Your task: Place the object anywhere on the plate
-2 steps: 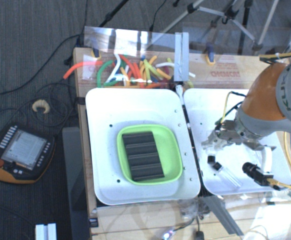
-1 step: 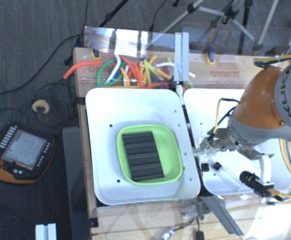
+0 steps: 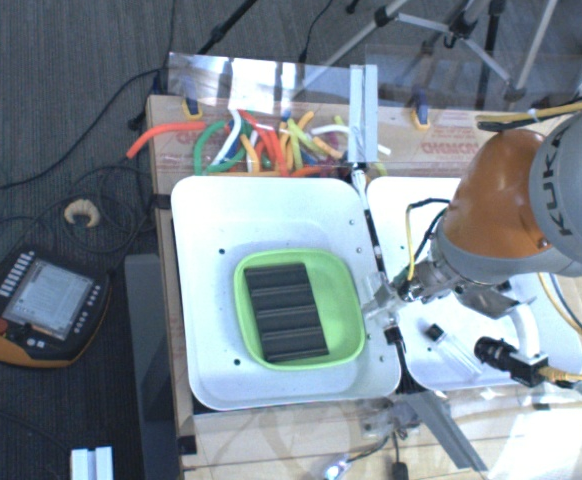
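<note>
Black ribbed object (image 3: 286,312) on green plate (image 3: 343,290), "KU" lettering on arm (image 3: 556,203), pincer (image 3: 386,303) state unclear.

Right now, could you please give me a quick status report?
Gripper low at the bins' divide. Dark ridged block lies on green plate, left bin. Nothing in the way.

Bench (image 3: 271,433) bears two white bins (image 3: 203,298), side by side.

A: Light? Bright, even, from above. White bins (image 3: 271,218) nearly blown out, right bin (image 3: 531,368) washed at its edge.

B: Glare on the clear panel (image 3: 271,78) at the back. Shadows soft. Overall slightly soft focus, grainy on dark carpet (image 3: 61,68).
</note>
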Controlling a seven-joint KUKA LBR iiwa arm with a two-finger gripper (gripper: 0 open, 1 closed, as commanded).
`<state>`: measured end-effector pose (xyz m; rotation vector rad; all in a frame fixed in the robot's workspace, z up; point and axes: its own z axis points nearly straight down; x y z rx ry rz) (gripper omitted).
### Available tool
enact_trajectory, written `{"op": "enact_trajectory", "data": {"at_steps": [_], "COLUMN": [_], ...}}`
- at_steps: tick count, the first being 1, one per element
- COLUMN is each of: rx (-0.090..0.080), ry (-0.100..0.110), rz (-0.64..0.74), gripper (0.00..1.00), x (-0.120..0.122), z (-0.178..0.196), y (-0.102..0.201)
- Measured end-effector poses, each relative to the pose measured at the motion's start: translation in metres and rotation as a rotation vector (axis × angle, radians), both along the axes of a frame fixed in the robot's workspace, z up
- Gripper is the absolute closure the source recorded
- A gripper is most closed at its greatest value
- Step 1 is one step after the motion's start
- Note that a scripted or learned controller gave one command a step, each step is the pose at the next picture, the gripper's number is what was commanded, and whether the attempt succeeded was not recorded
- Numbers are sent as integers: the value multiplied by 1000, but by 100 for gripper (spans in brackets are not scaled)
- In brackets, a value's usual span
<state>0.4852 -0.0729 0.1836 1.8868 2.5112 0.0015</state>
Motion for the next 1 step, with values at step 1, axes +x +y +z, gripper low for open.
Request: {"op": "enact_trajectory", "data": {"at_steps": [1], "rx": [0], "ry": [0], "rz": [-1], "gripper": [0], "x": [0], "z": [0], "y": [0]}}
